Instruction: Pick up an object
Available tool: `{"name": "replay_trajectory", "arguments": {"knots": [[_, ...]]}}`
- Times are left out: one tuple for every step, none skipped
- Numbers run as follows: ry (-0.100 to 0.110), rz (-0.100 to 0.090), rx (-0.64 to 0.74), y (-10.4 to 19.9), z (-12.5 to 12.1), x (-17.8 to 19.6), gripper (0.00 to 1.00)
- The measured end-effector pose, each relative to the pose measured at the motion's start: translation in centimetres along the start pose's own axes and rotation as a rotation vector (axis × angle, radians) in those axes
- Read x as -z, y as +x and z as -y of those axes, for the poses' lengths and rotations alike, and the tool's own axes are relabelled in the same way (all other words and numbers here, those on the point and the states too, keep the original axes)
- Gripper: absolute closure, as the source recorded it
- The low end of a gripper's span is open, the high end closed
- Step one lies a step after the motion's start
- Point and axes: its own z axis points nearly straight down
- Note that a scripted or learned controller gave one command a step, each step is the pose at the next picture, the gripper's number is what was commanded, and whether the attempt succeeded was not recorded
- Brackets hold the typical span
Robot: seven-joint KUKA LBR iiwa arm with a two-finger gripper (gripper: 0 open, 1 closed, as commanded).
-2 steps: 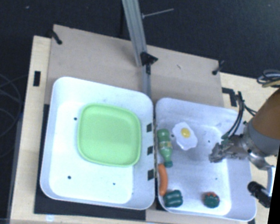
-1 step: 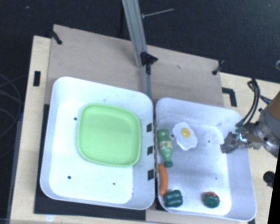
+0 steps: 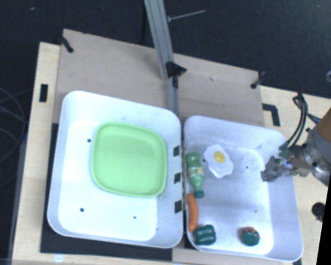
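The right bin (image 3: 277, 217) holds a fried egg toy (image 3: 218, 159) near its upper left, a green bottle (image 3: 194, 172) along its left wall, an orange carrot (image 3: 192, 211) below that, a dark green pepper (image 3: 205, 234) at the bottom, and a red-and-green round fruit (image 3: 249, 236) at the lower right. My gripper (image 3: 272, 170) hangs over the bin's upper right part, right of the egg and apart from it. Nothing shows between its tips.
The left bin (image 3: 65, 206) holds a light green square plate (image 3: 129, 159). A grey slanted pole (image 3: 160, 27) runs from the top down to the divider between the bins. Black cables (image 3: 300, 113) hang by the arm at the right.
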Motion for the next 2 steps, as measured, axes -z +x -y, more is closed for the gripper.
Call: {"name": "replay_trajectory", "arguments": {"knots": [[0.001,-0.001,0.003,5.8,0.5,-0.5,1.00],[0.000,0.000,0.003,10.6,0.9,-1.1,1.00]]}}
